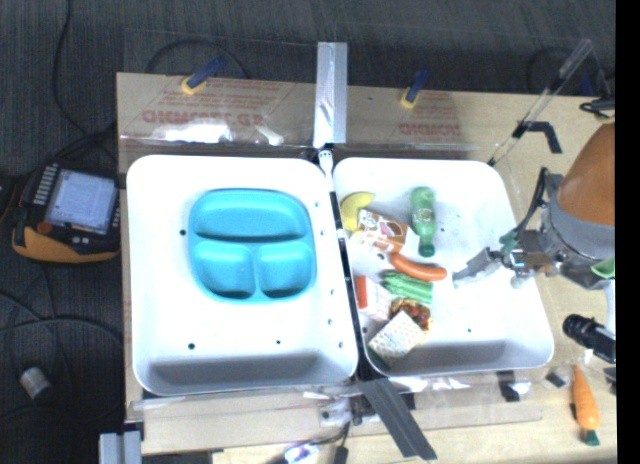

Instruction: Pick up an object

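Observation:
The right bin holds a cluster of small toys along its left half. Among them are a green bottle, a yellow piece, an orange-red sausage shape, a green pod and a patterned packet. My gripper hangs low over the right part of this bin, right of the sausage shape and apart from it. Nothing shows in its grasp.
The left bin carries a blue divided tray. The grey arm with its orange band comes in over the right bin's right rim. A handheld device lies left of the bench, and an orange tool lies at the lower right.

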Controlling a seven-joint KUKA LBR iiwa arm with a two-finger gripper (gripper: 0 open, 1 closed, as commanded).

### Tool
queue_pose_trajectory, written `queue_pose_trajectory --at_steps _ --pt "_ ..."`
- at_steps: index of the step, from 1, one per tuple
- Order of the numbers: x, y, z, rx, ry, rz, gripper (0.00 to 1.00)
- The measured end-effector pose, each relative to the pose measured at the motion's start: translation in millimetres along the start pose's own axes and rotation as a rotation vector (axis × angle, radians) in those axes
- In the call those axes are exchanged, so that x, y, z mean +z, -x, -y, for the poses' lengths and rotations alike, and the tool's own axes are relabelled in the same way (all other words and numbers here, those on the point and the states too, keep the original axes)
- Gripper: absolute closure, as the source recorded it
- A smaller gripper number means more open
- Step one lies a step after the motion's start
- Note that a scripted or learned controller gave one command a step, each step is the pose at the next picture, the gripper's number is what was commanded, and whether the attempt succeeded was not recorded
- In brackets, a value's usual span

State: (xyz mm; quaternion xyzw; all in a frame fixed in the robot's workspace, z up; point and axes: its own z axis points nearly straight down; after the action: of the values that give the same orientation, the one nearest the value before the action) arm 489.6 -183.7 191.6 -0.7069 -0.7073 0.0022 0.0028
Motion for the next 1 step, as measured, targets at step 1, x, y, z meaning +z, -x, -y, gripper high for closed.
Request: queue_pose_trajectory --at_steps 1 --pt "43.9 -31.3 -60.4 -0.095 0.001 0.001 0.0"
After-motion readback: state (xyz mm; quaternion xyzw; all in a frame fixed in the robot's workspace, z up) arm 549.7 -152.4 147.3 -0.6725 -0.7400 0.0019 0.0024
